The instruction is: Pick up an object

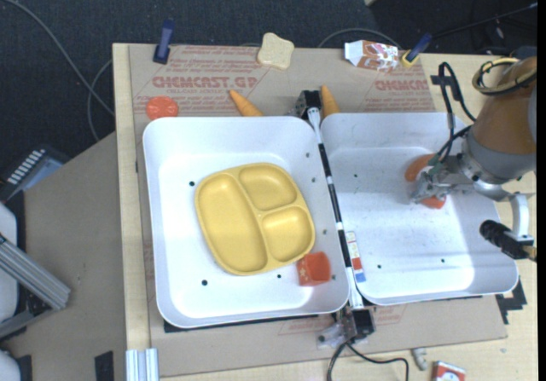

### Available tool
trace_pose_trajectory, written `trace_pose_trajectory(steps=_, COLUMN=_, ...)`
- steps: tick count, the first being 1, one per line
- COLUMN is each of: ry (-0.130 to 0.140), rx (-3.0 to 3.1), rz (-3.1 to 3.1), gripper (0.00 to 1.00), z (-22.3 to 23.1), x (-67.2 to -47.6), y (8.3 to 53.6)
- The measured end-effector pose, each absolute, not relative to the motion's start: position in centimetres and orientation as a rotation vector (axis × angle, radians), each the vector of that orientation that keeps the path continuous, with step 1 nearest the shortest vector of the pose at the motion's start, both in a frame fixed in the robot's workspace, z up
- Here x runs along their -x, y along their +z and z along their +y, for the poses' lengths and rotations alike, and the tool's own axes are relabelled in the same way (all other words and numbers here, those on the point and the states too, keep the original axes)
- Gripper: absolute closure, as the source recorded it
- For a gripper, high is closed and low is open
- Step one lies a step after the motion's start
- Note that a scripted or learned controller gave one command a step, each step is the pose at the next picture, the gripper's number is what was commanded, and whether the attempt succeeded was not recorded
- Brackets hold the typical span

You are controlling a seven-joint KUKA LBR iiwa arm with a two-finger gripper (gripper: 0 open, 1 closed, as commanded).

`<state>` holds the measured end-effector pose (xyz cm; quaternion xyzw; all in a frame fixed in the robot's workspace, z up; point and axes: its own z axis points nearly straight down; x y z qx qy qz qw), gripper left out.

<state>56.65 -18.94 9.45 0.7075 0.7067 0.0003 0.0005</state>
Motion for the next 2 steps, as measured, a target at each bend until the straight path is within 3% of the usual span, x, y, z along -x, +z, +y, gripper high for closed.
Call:
trace_pose_trajectory(steps=1, ry=0.000, rx=-2.222, rz=2.225, gripper=1.00, z=-11.6, x=-57.1, y=10.9)
trace_pose_trajectory(steps=2, ry=0.004, rx=-2.218, rz=2.222, gripper=1.00, z=-5.3, x=-61.5, y=18.6)
